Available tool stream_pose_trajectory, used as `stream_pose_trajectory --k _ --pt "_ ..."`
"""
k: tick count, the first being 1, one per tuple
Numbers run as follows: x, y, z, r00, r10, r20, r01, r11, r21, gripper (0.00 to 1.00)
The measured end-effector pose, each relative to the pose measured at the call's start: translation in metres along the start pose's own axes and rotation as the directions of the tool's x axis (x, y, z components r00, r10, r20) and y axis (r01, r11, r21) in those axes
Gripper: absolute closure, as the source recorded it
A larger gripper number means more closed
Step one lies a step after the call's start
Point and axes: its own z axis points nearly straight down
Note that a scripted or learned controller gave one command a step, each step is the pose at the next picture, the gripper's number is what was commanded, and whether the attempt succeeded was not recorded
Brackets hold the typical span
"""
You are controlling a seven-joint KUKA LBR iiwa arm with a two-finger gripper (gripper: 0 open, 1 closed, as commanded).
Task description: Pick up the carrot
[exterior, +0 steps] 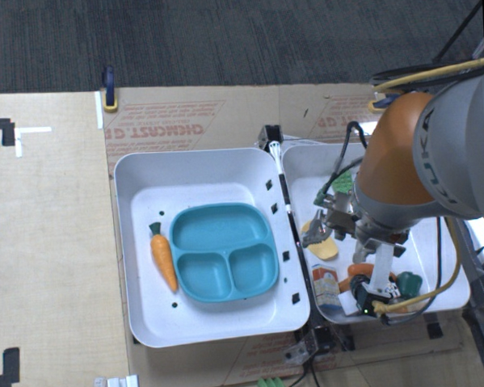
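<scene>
The carrot (164,261), orange with a small green top, lies in the left white bin (143,315), against the left side of a blue three-compartment tray (225,251). My gripper (320,227) hangs over the left part of the right bin (301,165), far to the right of the carrot and across the wall between the bins. It hovers just above a pale yellow piece (327,249). Nothing of the carrot is near it.
In the right bin lie a red-and-white packet (326,286), an orange item (360,269), a dark green item (410,283) and a green object (343,180), partly under the arm. Cables loop below the wrist. The bins share a black-clipped wall (285,219).
</scene>
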Motion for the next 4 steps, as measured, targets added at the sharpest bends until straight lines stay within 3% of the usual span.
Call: stream_pose_trajectory --k 1,2,3,4 --pt "-0.042 0.033 0.008 0.975 0.222 0.0 -0.222 0.975 -0.002 0.0" --pt "-0.085 0.04 0.083 0.942 0.335 -0.016 -0.335 0.942 -0.01 0.0" --pt "-0.089 0.05 0.091 0.806 0.591 -0.038 -0.592 0.806 -0.02 0.0" --pt "-0.066 0.084 0.108 0.713 0.702 0.0 -0.702 0.713 0.003 0.0"
